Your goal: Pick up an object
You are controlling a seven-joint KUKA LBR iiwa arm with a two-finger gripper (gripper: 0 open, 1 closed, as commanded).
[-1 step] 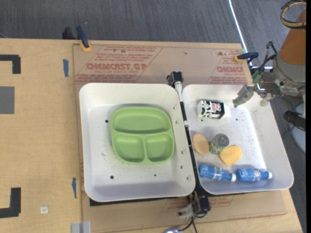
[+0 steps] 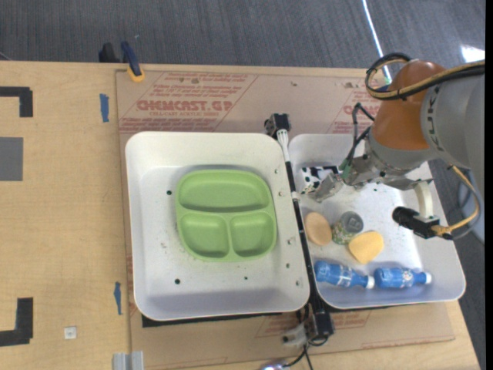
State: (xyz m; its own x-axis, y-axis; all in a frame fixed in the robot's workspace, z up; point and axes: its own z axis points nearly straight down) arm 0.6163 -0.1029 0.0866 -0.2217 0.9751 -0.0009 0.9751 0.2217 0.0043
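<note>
Green divided plate sits alone in the left bin. Over in the right bin there's a tan blob, a grey round thing, a yellow piece and two blue bottles. Gripper hovers low at the bin's far-left corner; can't tell its fingers' state. Nothing's grabbed yet, I reckon, so it needs to drop onto something.

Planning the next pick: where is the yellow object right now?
The yellow object lies in the right bin, toward its front, beside the grey round piece and just above the two blue bottles.
</note>
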